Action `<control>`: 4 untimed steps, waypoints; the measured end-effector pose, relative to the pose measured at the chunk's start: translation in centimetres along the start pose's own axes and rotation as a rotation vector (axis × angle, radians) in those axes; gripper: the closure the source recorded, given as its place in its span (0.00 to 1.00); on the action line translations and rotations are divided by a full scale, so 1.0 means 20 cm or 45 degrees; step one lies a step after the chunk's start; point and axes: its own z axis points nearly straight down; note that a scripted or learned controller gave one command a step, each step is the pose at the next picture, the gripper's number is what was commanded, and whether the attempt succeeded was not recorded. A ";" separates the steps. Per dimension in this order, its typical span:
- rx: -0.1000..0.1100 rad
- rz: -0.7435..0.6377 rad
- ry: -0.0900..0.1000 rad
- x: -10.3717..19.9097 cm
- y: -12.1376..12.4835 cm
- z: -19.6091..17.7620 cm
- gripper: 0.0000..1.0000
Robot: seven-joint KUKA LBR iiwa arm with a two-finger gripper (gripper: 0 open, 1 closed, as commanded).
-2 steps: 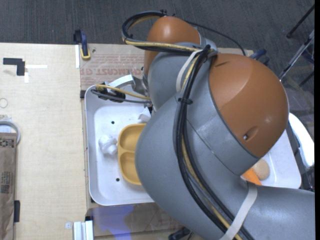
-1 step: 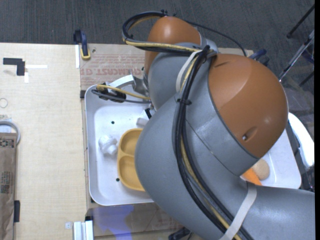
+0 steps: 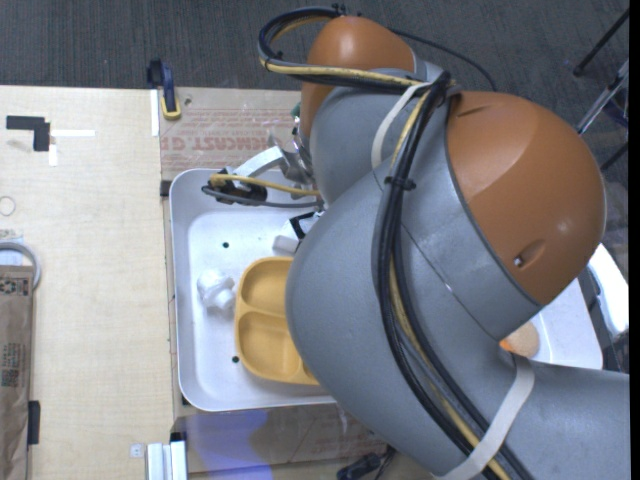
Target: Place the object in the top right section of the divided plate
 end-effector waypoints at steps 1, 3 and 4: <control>0.001 -0.728 -0.001 -0.08 0.12 0.16 0.00; -0.001 -1.555 0.001 -0.28 0.79 -0.45 0.00; -0.001 -1.818 0.001 -0.40 1.15 -0.33 0.00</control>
